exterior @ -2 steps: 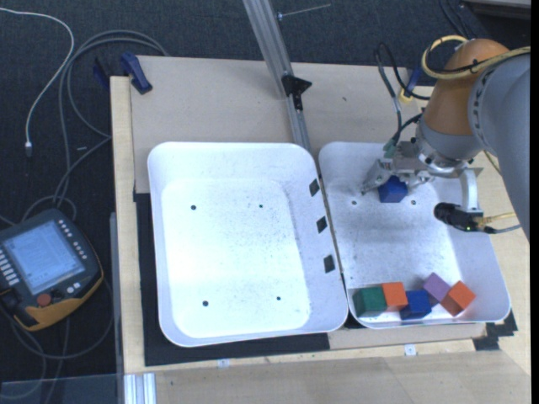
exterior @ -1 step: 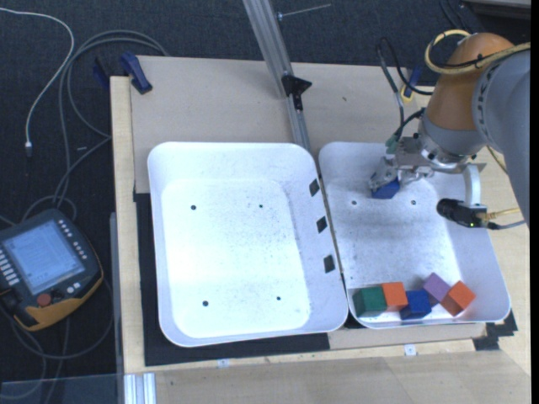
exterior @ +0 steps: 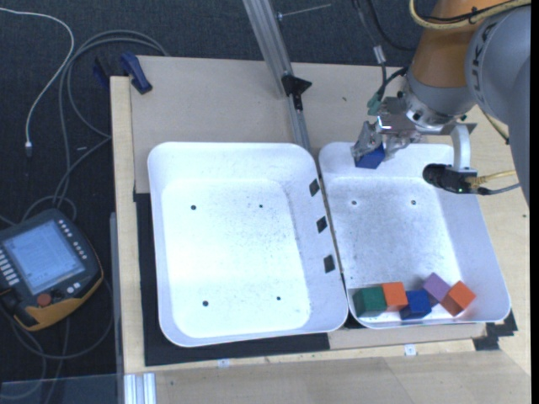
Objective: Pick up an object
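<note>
Nearest, along the right bin's (exterior: 472,225) front wall, five blocks huddle: one green block (exterior: 368,300), two orange blocks (exterior: 394,295), one blue block (exterior: 417,304), one purple block (exterior: 436,287). Wide open floor behind them. The left bin (exterior: 227,234) sits alongside on the table (exterior: 210,99). Farthest back, over the right bin's rear edge, my hand (exterior: 373,151) is clamped on a second blue block (exterior: 369,158).

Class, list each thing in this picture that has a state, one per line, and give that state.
end effector: shut on blue block, raised over the right bin's far edge
blue block: held, lifted
right bin: holds five blocks along its near edge
left bin: upright
</note>
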Available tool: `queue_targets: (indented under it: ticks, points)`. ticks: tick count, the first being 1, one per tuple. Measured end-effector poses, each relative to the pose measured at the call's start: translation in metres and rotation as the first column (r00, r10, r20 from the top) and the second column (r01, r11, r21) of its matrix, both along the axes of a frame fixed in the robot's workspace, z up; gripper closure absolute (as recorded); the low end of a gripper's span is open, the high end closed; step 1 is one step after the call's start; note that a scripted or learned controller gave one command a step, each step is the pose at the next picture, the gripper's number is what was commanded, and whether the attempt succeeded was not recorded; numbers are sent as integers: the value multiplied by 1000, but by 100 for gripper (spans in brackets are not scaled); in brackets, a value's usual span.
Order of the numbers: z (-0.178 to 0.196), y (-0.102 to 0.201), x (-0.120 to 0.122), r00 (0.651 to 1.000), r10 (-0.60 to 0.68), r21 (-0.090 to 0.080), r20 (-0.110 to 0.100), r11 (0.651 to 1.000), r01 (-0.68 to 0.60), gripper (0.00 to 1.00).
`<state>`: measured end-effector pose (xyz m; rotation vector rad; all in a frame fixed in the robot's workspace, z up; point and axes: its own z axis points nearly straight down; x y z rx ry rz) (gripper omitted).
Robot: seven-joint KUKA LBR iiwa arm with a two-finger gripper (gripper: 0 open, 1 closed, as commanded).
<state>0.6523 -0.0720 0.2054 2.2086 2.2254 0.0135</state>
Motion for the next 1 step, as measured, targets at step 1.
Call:
queue_targets:
  ticks: [1]
  points:
    - [-4,80,-9,1000,1,3,-15,1000,-1,100]
